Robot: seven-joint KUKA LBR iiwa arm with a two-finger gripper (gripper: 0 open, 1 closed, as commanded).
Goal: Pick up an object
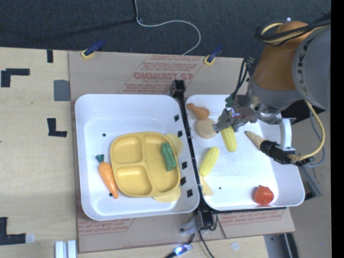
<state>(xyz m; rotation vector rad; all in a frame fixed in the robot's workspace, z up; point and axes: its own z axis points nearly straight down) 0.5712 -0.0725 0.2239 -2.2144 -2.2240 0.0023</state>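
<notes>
The gripper (232, 123) hung over the upper middle of the right bin (293, 190), just right of the frame's centre. A corn cob (229, 138) stood tilted under it, its upper end between the dark fingers, so the jaws looked closed on that cob, though the grip point was partly hidden by the wrist. The cob's lower end pointed down toward the bin floor, and whether it touched the floor could not be told.

Judged from this, the step in hand was the lift. To do it well the arm should have risen straight up and slowly, since the hold seemed to sit near one end of the cob and a swing could have twisted it loose. The jaws should have kept their pressure until the cob cleared the bin wall.

A second cob (208, 160) lay just below and left, a tan round piece (204, 128) just left, and a drumstick (198, 111) above that; a straight lift would have avoided knocking them. The tomato (263, 195) sat well apart, at lower right. The left bin (88, 112) held a yellow tray (141, 165) and a carrot (108, 179).
</notes>
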